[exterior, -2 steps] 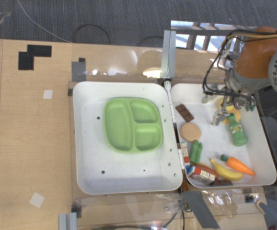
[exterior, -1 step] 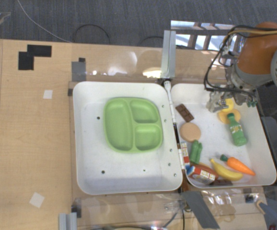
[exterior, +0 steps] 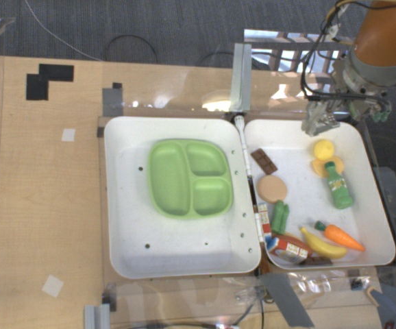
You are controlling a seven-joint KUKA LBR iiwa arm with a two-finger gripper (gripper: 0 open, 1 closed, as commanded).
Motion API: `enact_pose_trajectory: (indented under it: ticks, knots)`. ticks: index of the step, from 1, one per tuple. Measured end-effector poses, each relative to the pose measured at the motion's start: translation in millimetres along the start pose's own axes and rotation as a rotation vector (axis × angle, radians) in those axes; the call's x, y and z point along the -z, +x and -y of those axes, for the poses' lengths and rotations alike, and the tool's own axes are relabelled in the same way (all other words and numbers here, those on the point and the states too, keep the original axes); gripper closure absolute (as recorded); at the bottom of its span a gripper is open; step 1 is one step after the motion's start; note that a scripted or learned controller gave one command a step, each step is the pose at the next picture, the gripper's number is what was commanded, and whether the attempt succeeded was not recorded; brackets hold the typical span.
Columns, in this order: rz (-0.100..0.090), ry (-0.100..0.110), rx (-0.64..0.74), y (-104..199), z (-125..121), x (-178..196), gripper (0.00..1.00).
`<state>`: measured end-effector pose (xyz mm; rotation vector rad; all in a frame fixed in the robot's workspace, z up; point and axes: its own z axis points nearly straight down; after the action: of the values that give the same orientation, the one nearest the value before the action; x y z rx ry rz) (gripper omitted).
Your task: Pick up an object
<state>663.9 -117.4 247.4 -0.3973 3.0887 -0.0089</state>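
1. Green plastic tray [exterior: 188, 177], smooth and split into three wells, lies in the left bin [exterior: 126, 252].
2. Right bin [exterior: 362, 139] holds a ridged brown bar [exterior: 264, 160], a flat tan disc [exterior: 273, 188], a curved banana [exterior: 323, 244], a tapered carrot [exterior: 342, 237], a green bottle [exterior: 337, 185] and a round lemon [exterior: 324, 148].
3. Metal gripper [exterior: 319, 123] hangs over that bin's far edge, above the lemon; I cannot tell how its fingers are set.

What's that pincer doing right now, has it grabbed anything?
Pincer: above the right bin's far edge, near the lemon; nothing seen in it.
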Motion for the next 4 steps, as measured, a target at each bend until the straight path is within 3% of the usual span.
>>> enact_pose_trajectory:
  ticks: [1, 2, 3, 4]
  knots:
    - [-0.019, -0.013, 0.359, 20.8, 45.7, -98.1, 1.0]
    - [-0.014, -0.009, 0.361, 18.7, 45.2, -94.7, 0.0]
    - [-0.012, -0.007, 0.306, 54.4, 76.7, -157.7, 0.0]
    - [-0.01, -0.007, 0.264, 4.7, 40.2, -157.5, 0.0]
